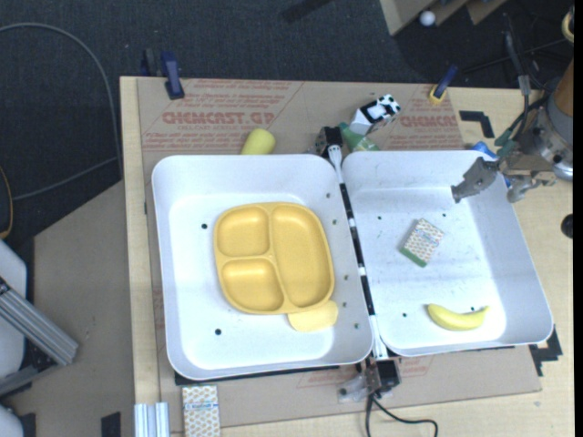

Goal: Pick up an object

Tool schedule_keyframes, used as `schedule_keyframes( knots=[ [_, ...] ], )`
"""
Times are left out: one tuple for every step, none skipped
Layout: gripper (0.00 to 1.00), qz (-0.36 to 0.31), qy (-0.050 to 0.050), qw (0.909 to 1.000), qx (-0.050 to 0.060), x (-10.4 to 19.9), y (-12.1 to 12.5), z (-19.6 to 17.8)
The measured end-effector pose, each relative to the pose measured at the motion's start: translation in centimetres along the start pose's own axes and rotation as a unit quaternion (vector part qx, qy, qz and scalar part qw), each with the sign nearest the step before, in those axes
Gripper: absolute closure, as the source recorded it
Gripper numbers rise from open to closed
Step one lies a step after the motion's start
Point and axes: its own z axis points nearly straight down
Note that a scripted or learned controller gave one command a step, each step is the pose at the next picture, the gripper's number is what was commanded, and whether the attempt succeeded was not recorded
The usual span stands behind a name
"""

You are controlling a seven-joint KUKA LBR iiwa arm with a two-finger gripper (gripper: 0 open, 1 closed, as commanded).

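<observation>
Nearest the camera, at the near edge of the right bin (510, 271), lies a banana (457, 317), curved, its length running left to right, with bare white floor on its far side. Farther in, near the middle of that bin, sits a small patterned sponge (423, 242), tilted and well apart from the banana and from every wall. Over the far right corner of the bin hangs the gripper (495, 178), at the end of the arm coming in from the right; nothing is between its two fingers, which look spread, so it reads as released and holding nothing. A yellow divided tray (273, 258) fills the middle of the left bin (182, 198), with a yellow lid (314, 317) peeking from under its near edge.

Picking has hardly begun: the step in hand seems to be choosing a target and coming down on it. Of the two, the sponge looks the safer choice, being closer to the gripper and clear all round. To do it well, centre over the sponge, turn the fingers to straddle its short side, and descend straight. Going for the banana instead would call for closing across its width at mid-length, minding the near wall just beside it
</observation>
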Motion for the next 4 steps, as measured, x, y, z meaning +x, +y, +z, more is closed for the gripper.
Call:
schedule_keyframes(
  knots=[
    [0.00,0.000,0.000,1.0000,0.001,2.5,3.7,10.5],
    [0.00,0.000,0.000,1.0000,0.001,2.9,2.8,16.5],
    [0.00,0.000,-0.004,0.9999,-0.010,3.5,1.4,18.2],
    [1.00,0.001,-0.005,0.9999,-0.011,3.4,1.5,17.1]
  ],
)
